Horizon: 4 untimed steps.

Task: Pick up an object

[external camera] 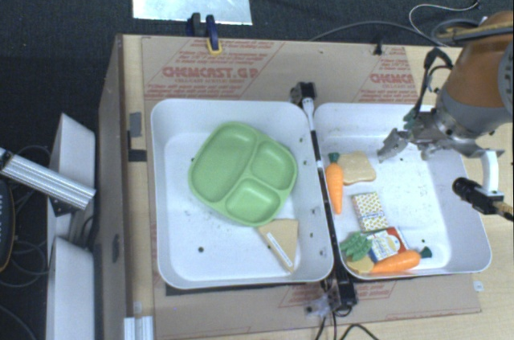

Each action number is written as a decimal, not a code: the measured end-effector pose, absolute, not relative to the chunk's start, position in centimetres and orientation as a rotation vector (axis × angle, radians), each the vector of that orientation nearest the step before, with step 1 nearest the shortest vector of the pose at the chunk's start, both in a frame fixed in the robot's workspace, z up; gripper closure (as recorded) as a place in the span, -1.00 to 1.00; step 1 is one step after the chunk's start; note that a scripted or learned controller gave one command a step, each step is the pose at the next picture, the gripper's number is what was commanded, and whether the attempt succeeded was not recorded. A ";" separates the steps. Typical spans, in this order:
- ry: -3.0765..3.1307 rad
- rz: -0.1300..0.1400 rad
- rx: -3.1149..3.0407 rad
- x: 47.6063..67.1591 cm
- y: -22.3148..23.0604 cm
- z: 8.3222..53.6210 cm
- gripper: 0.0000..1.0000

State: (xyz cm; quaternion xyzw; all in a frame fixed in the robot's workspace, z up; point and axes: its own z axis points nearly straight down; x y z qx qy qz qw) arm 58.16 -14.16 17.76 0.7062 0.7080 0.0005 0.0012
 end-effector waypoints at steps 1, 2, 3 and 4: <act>2.221 0.005 2.214 59.5 -12.8 8.7 -1.00; 2.216 0.010 2.215 54.6 -10.6 8.8 -1.00; 2.222 0.001 2.220 48.7 -9.3 8.4 -1.00; 2.222 0.004 2.219 48.8 -9.3 9.4 1.00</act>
